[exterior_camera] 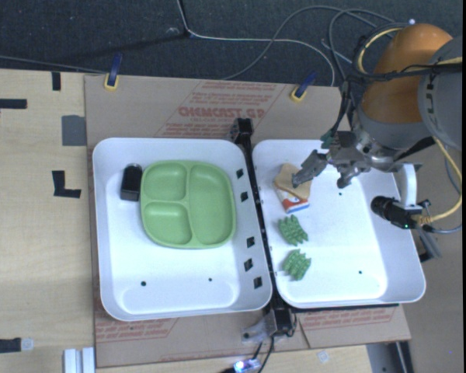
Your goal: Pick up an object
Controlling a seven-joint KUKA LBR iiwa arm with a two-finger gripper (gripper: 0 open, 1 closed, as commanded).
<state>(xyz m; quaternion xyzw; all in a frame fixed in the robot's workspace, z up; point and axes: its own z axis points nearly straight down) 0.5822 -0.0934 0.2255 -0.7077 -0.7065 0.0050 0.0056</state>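
Observation:
My gripper (324, 174) hovers over the upper part of the right bin (388, 274), its fingers (304, 174) spread open with nothing between them. Just left of the left finger lies a tan and white packet with a red and blue edge (290, 189). Below it sit two green knobbly toys, one (293, 229) near the bin's left wall and another (297, 264) lower down.
The left bin (116, 270) bears a green divided plate (189, 203) and a small black block (130, 182) beside its left edge. A black divider strip (251, 208) runs between the bins. Cables hang above the bench behind the arm.

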